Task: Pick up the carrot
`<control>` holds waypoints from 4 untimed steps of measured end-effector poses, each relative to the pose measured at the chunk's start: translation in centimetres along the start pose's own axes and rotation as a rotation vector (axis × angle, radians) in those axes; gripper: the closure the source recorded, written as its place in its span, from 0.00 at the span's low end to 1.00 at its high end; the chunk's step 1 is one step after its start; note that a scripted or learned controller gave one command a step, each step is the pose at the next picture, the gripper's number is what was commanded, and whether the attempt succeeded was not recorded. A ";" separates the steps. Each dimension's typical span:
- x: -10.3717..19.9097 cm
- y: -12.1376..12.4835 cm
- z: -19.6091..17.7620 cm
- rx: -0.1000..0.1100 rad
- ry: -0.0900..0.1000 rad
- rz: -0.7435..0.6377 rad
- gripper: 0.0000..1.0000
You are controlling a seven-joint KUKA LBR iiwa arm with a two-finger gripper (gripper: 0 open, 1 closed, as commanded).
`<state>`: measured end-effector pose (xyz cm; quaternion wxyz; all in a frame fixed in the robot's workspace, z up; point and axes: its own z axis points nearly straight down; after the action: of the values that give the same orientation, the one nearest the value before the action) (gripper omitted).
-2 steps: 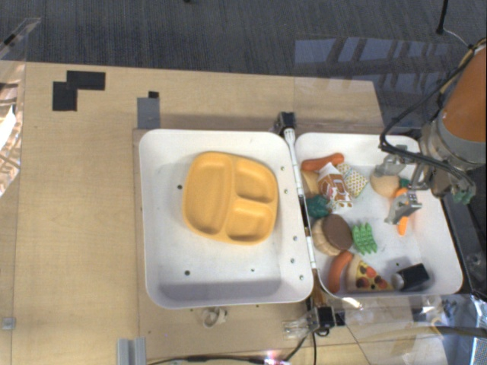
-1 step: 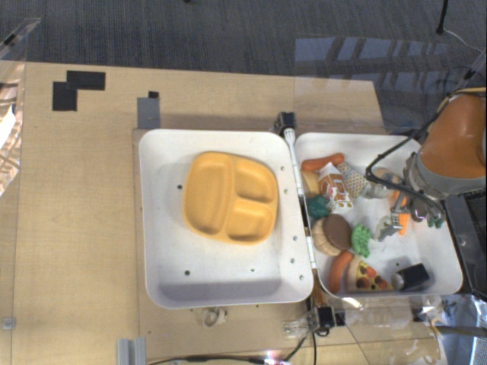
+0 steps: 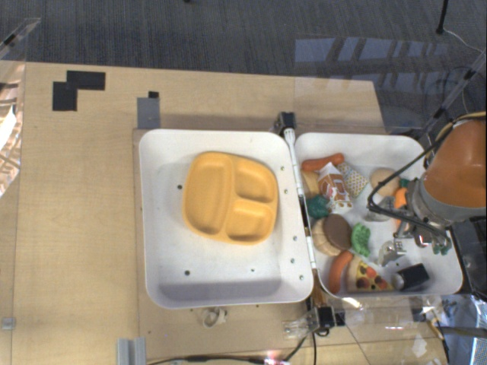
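A small orange piece with a bit of green at its top, which looks like the carrot [image 3: 400, 198], lies at the right side of the right bin [image 3: 380, 144], partly hidden by the arm. My gripper [image 3: 393, 250] hangs over the bin's lower right part, a little below that orange piece and just right of a green broccoli toy [image 3: 360, 239]. Nothing shows between its fingers.
The right bin is crowded with a sausage [image 3: 323, 163], a small carton [image 3: 335, 186], a brown cookie [image 3: 332, 234], an orange-red elongated toy [image 3: 340, 268] and a pizza slice [image 3: 370, 277]. A yellow divided plate [image 3: 229, 196] lies in the left bin [image 3: 163, 280].
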<state>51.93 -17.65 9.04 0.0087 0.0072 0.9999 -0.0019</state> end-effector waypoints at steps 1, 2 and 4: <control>-5.3 -2.7 0.2 -0.002 0.003 0.253 0.00; 1.0 -2.7 0.0 -0.001 -0.001 0.401 0.00; -4.7 -1.1 -1.2 0.000 -0.009 0.621 1.00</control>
<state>56.62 -18.85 10.35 0.0132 0.3125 0.9498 0.0009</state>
